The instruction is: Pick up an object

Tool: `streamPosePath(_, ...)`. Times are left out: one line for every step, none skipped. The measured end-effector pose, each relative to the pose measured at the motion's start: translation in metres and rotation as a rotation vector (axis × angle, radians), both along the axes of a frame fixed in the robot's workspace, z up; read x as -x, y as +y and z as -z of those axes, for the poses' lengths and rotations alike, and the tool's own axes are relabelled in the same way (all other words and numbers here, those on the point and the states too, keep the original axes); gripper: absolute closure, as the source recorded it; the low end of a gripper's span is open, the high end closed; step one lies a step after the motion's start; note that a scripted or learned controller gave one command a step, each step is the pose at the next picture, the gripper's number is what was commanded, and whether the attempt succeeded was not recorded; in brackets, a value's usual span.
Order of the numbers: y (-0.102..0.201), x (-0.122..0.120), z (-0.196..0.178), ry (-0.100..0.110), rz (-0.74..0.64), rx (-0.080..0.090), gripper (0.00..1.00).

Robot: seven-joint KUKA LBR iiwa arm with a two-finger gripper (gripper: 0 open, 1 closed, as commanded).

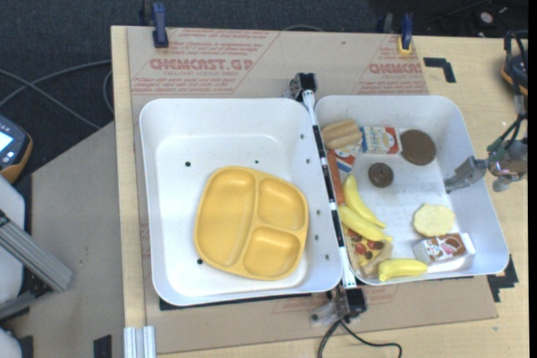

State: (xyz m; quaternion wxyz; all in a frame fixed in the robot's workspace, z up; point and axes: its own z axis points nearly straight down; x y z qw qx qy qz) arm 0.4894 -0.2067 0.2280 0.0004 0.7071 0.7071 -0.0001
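The right bin (pixel 466 123) holds several toy foods: a bread roll (pixel 340 132), a small milk carton (pixel 379 139), a brown round patty (pixel 417 147), a small chocolate donut (pixel 381 174), a bunch of bananas (pixel 359 210), a pizza slice (pixel 367 248), a single yellow banana (pixel 401 268), a pale round biscuit (pixel 434 220) and a brown-and-white carton (pixel 443 247). My gripper (pixel 480 171) sits low at the bin's right rim, to the right of the donut and above the biscuit. Nothing is visibly held in it.
The left bin (pixel 168 138) carries a yellow three-compartment tray (pixel 250 222). A black clip (pixel 303 84) joins the bins at the back, and another clip (pixel 348 303) joins them at the front. Blue clamps (pixel 157 23) hold the bench board's far edge.
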Motion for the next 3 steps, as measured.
streamPosePath(0.033,-0.045,0.142,0.005,-0.005,-0.004,0.00)
streamPosePath(0.052,-0.118,0.143,-0.006,-0.006,0.000,0.00)
streamPosePath(0.090,-0.171,0.143,-0.004,-0.005,0.002,0.00)
